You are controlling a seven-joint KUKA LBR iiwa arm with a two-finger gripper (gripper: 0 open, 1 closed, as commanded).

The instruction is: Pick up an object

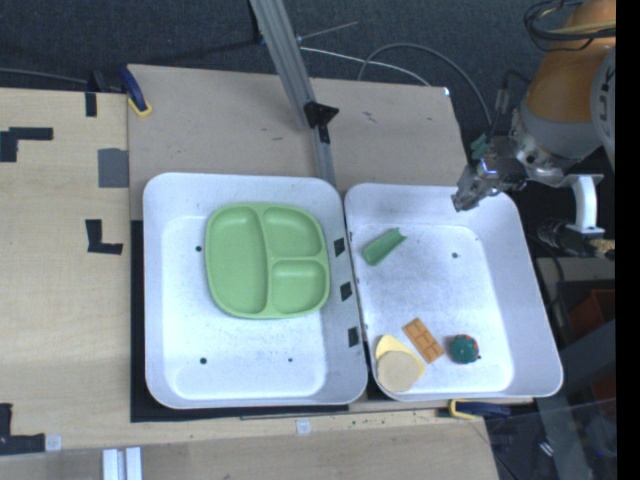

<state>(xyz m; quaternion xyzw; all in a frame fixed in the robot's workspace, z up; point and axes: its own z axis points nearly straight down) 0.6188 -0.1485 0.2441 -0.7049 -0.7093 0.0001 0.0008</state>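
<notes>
1. The hand [468,200] hangs over the far rim of the right bin [500,268], at about 2 o'clock in the view; whether it is wide, narrow or holding anything I cannot tell.
2. The arm [565,88], grey with an orange band, reaches in from 2 o'clock.
3. In the right bin a green block [382,246] lies toward 11 o'clock of the bin, well apart from the rest.
4. Toward 6 o'clock of that bin sit a pale yellow round piece [398,366], an orange waffle-like piece [423,339] touching it, and a small dark green ball [462,349] just beside.
5. The left bin [175,298] holds a green divided plate [268,260].
6. Both bins rest on a light wooden table [220,118]; dark carpet floor [120,18] lies beyond at 12 o'clock, crossed by a grey metal pole [285,43] and thin cables [400,53].
</notes>
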